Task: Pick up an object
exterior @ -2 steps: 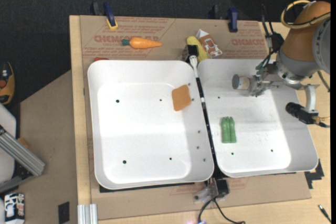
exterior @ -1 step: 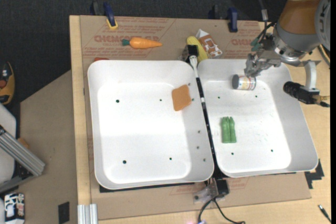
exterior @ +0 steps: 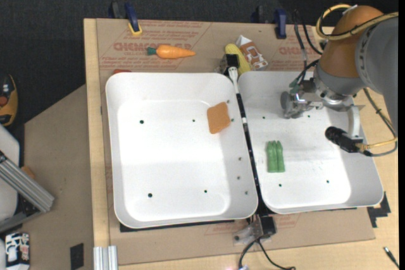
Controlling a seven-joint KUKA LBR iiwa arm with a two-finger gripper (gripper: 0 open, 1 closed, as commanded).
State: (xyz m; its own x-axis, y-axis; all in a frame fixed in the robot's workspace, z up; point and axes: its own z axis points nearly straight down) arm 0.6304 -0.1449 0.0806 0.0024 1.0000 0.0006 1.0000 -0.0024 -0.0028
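the gripper [exterior: 295, 104] hangs over the far part of the right bin [exterior: 354, 196]; whether it is wide or narrow, i cannot tell from this slant. a green block [exterior: 274, 156] lies on that bin's floor, nearer the camera and a little left of the gripper, apart from it. an orange slab [exterior: 218, 117] rests in the left bin [exterior: 126, 199] by its right wall. a toy carrot [exterior: 171, 52] lies on the cardboard [exterior: 101, 60] beyond the bins.

1. Red print runs along the far edge of the cardboard sheet [exterior: 190, 38], beyond the jaws; the letters "CHEM" can be guessed at, the rest is too blurred to read.
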